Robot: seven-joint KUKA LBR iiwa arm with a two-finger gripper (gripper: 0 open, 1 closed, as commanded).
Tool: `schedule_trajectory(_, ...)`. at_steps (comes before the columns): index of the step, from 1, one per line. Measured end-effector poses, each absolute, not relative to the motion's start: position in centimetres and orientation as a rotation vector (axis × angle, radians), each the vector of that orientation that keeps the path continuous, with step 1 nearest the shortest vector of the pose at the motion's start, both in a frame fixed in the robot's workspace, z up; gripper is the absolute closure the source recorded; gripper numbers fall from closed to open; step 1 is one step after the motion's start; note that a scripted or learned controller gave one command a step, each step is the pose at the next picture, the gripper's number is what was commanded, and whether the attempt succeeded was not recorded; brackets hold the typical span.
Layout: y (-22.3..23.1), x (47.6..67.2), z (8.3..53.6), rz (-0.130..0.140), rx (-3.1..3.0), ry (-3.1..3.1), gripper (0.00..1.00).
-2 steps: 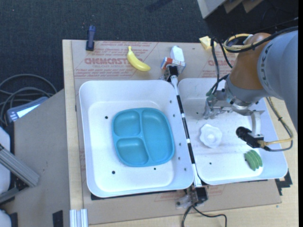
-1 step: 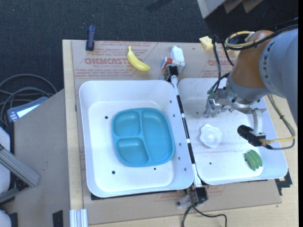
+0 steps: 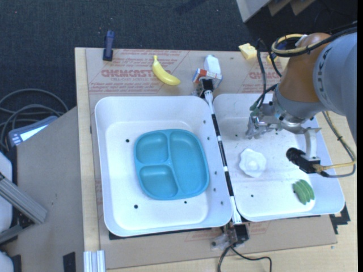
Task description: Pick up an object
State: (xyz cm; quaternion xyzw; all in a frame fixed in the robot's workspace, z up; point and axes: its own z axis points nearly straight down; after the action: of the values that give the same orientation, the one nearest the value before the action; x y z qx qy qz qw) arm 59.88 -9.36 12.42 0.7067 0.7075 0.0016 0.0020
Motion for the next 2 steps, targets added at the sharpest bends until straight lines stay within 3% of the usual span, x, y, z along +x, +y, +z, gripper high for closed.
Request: schedule_trajectory(2, -9.30, 59.97, 14.41, 0.008, 2.213, 2.220, 1.00)
